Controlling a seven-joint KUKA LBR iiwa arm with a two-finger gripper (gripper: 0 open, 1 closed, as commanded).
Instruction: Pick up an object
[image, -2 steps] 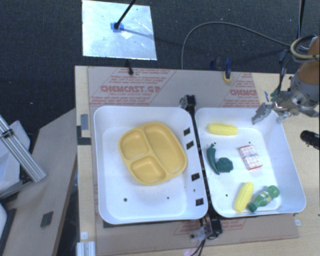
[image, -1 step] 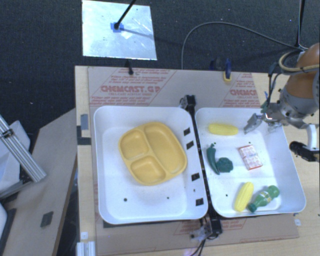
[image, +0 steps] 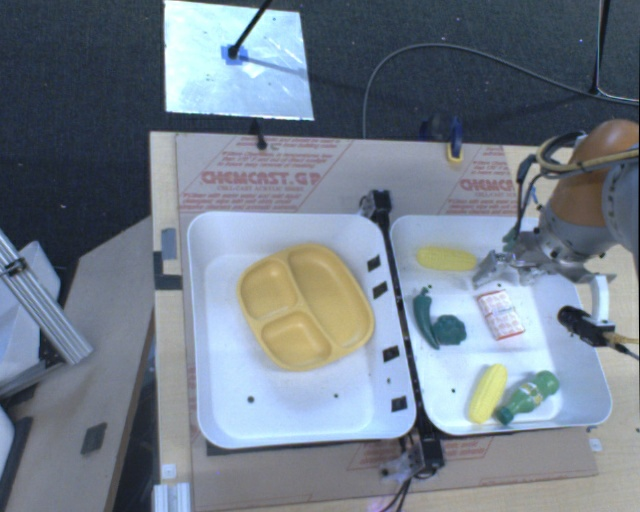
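Note:
My gripper (image: 507, 267) hangs over the upper right part of the right bin (image: 440, 415), just above a small red and white box (image: 499, 314). To its left lies a yellow corn cob (image: 446, 260). A dark green pepper (image: 436, 322) rests near the bin's left wall. At the front of the bin a second yellow corn cob (image: 487, 392) lies beside a green bottle (image: 527, 395). No object is seen in the gripper.
The left bin (image: 225, 400) holds a yellow divided plate (image: 304, 305). A black hinge strip (image: 393, 320) runs between the bins. The arm (image: 595, 190) reaches in from the right over the right bin's far corner.

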